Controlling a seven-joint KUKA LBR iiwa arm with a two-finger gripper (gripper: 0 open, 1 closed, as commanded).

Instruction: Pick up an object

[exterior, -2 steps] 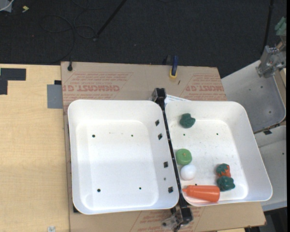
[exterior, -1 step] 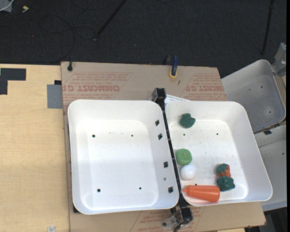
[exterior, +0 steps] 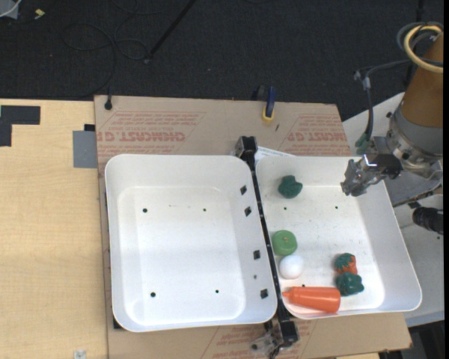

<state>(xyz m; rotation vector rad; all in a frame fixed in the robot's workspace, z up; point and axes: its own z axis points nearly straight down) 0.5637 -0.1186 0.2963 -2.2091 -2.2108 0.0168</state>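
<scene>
Pick-up task, status: not yet done, nothing seen lifted. Arm [exterior: 423,81] entered from the right, grey w/ orange section; gripper [exterior: 357,182] hung over the upper right part of the right bin [exterior: 393,223], near its far-right rim, apart from all items. State of the jaws: cannot be told at this res. (dark cluster, no gap or closure made out); no item seen between them. Right bin contents, 6 pcs, all lying on the bin floor: dark green lump [exterior: 289,187], upper middle, nearest item to the gripper but well to its left; light green round piece [exterior: 284,241] by the divider; white ball [exterior: 290,267] just below it, touching or nearly so; orange carrot-shaped piece [exterior: 312,298] lying along the near rim; small red-orange piece [exterior: 345,262] w/ a dark teal piece [exterior: 349,283] just below, the two touching or close to it, lower right. Left bin [exterior: 127,200]: white floor w/ a few small dark dots. Both bins set side by side on cardboard sheet [exterior: 172,129] on the worktop [exterior: 37,230]. Done so far: arm brought over the bin holding the candidates. Left, judged: target to be chosen (no specific one set by the task), gripper to be lined up over it, lowered, closed, raised w/ item held. Est. progress: early, approach stage only
</scene>
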